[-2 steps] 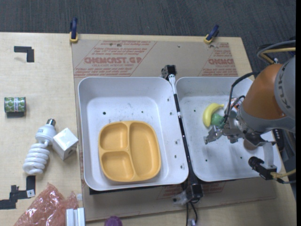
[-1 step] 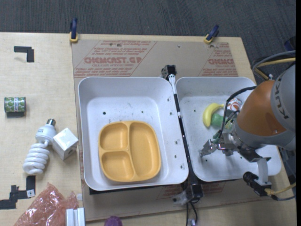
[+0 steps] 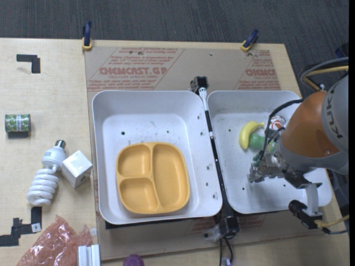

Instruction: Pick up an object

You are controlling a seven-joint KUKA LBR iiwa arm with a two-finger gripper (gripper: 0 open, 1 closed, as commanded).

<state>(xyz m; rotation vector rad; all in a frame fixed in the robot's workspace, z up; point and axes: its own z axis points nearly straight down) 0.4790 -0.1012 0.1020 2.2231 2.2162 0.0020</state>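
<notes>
In the right bin a yellow banana lies beside a green object, both partly covered by the arm. A small red and white item peeks out behind the orange band. My gripper hangs low over the right bin's floor, just below the banana and green object. Nothing shows between its fingers. The left bin holds a yellow divided plate with three compartments.
Left of the bins on the bench lie a white spiral light bulb, a small white cube, a green can and a pink mesh bag. A black bar runs between the two bins.
</notes>
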